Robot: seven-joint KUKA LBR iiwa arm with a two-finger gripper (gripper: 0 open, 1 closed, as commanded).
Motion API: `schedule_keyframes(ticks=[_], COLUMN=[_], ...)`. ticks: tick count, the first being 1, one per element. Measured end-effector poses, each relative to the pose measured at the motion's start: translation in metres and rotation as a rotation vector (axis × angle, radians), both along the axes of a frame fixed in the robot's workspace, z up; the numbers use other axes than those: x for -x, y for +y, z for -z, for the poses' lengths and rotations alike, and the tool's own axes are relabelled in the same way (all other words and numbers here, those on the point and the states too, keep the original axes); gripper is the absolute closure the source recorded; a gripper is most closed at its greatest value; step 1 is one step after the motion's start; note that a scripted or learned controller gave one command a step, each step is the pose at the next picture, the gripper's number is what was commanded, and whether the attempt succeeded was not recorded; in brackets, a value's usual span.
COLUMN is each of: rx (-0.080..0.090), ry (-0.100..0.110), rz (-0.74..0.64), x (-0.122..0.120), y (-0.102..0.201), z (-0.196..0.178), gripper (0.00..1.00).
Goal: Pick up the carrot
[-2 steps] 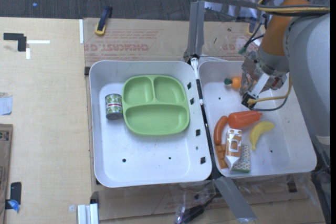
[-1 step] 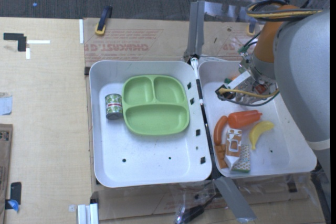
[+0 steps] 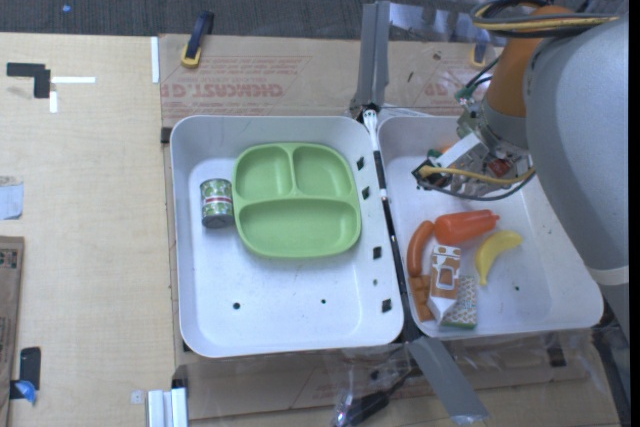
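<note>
**Carrot lies in the right bin, gripper above it**

Nearest the lens, a small carton (image 3: pixel 447 275) and a green-edged packet (image 3: pixel 461 307) lie at the front of the right bin (image 3: pixel 560 300). Just behind them rests the carrot (image 3: pixel 466 224), orange and lying crosswise in that bin, its tip touching a red sausage-shaped piece (image 3: pixel 418 247) on one side, a yellow banana (image 3: pixel 494 254) just beside it on the other. Farther back hangs the gripper (image 3: pixel 470 170); whether its fingers are apart or closed cannot be told, and nothing is seen between them. In the left bin (image 3: pixel 200 305) sit a green divided plate (image 3: pixel 297 199) and a small can (image 3: pixel 216 203) just beside it.
</note>
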State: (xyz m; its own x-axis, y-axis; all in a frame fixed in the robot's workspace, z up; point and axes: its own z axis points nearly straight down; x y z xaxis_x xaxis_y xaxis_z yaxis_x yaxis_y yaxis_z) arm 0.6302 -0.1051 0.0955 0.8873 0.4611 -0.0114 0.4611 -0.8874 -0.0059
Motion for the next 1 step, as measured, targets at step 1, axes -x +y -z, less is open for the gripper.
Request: schedule_keyframes(ticks=[1], rx=[0.003], ry=[-0.008], rz=[0.232], x=[0.0191], y=[0.0143], z=[-0.0938], gripper=[1.0])
